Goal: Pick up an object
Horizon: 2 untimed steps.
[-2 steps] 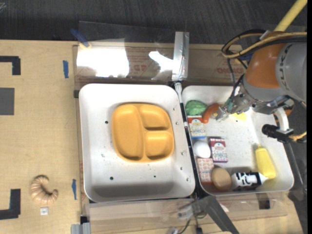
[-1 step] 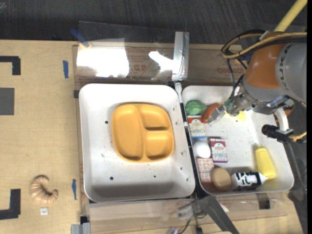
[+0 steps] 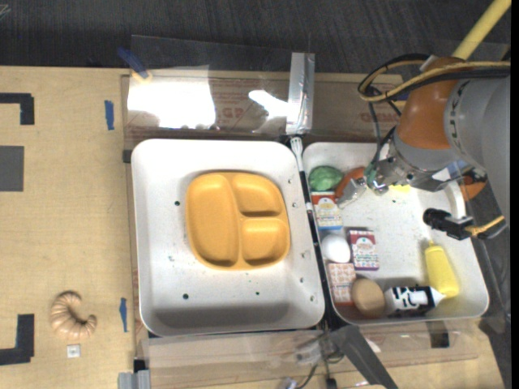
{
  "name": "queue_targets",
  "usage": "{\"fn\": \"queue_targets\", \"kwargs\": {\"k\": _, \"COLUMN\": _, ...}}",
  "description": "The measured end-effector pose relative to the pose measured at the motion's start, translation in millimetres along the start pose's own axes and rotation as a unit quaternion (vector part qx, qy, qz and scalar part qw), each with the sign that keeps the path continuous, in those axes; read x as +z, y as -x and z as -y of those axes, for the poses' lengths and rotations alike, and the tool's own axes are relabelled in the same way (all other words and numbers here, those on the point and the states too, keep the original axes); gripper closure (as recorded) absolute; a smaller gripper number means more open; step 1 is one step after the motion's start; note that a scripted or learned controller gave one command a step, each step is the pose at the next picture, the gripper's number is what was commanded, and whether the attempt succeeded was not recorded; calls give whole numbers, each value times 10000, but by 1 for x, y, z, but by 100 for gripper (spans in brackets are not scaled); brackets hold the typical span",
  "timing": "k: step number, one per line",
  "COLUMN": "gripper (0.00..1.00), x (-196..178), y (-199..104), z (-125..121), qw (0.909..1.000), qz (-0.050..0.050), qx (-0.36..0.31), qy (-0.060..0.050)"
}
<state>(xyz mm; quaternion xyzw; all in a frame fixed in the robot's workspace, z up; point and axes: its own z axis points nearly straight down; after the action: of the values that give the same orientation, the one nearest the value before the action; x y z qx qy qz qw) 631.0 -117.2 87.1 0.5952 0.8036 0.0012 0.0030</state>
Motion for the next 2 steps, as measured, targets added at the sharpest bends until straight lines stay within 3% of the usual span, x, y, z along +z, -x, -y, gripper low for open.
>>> {"fn": "queue_targets", "kwargs": {"k": 1, "gripper": 0, "x": -179, "y": 30, "z": -23, "qw": 9980, "qz": 17, "qx": 626, "qy": 36}}
{"fn": "queue_targets", "kwargs": {"k": 2, "gripper": 0, "x": -48, "y": 3, "z": 43, "qw": 9941, "qz": -36, "qx": 1082, "qy": -87}}
